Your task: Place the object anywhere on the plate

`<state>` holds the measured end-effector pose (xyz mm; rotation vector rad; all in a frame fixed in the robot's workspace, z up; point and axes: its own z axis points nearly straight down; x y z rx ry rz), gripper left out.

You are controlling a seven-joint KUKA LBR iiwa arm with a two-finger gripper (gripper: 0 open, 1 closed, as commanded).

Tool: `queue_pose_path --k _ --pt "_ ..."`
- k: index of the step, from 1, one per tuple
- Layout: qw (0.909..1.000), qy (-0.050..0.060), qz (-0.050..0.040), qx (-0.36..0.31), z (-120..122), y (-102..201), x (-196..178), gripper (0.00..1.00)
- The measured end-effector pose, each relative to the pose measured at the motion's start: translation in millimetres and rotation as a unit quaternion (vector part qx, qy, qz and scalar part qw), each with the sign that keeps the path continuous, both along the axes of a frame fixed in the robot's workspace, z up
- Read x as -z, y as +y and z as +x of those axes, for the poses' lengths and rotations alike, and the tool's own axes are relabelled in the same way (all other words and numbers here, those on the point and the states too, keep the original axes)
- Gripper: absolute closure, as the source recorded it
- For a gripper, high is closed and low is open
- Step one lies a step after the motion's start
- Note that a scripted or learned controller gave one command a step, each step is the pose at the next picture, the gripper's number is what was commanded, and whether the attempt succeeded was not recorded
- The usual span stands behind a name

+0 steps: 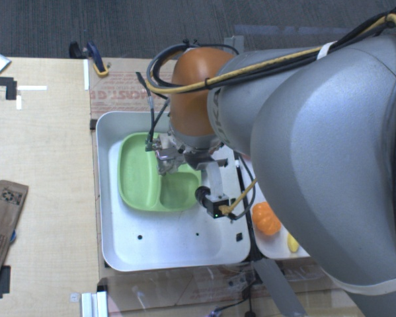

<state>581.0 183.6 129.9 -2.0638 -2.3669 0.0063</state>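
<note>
A light green divided plate (143, 175) lies in the upper left part of the left white bin (164, 246). My gripper (166, 158) hangs over the plate's right half, near the ridge that splits it, pointing down. The arm's orange band and grey wrist cover the fingers from above. An orange object (266, 218) and a small yellow piece (293, 244) lie in the right bin, mostly under the arm.
The big grey arm covers most of the right bin (277, 248) and the view's right side. Black cables loop above the wrist. A wooden benchtop (45, 150) with a brown paper bag (0, 223) lies to the left.
</note>
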Motion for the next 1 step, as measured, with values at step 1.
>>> queue_pose_path --k 1 --pt "1.0 0.0 0.0 0.001 0.2 -0.4 0.0 0.0"
